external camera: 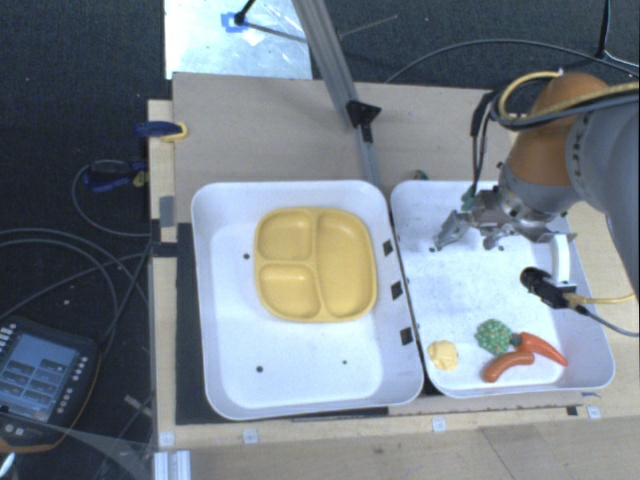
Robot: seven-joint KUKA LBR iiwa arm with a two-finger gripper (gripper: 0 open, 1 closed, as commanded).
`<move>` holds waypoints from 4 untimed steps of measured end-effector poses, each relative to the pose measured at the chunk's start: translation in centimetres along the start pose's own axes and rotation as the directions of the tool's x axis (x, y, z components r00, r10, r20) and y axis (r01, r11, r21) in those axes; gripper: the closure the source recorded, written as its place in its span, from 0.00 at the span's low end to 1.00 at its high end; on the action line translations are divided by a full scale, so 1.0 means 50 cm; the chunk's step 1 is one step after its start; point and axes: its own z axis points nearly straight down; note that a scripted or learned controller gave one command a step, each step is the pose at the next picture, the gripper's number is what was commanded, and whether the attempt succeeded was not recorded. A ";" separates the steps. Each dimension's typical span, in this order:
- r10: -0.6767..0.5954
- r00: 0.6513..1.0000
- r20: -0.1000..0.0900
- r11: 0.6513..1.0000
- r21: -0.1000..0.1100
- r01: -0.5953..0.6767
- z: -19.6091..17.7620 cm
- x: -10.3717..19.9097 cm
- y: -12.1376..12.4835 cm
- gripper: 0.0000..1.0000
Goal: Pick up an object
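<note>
Dark carpet and trailing cables surround a plywood bench (260,128) bearing two white bins: the left bin (225,298) holds a yellow plate (315,265) with three compartments, the right bin (450,298) a cluster of toy food at lower right of the frame. The gripper (452,230) hangs over the upper part of the right bin, well apart from the toys; whether its jaws stand apart or together cannot be told at this angle. Nearest the bin's lower edge lie a small yellow piece (442,354), a green knobbly piece (492,335) and two orange-red pieces (520,356), crossed and touching. All look light, rigid plastic, likely smooth and prone to slip; the yellow piece, lying alone, seems the easiest to take across its middle. The arm's wrist is partly cut off at the right
</note>
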 end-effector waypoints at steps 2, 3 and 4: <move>-0.001 1.000 0.002 1.000 -0.012 0.001 -0.119 -0.003 0.016 1.00; 0.002 1.000 0.002 1.000 -0.012 -0.002 -0.217 -0.016 0.007 1.00; -0.002 1.000 0.002 1.000 -0.011 0.002 -0.299 -0.016 0.010 1.00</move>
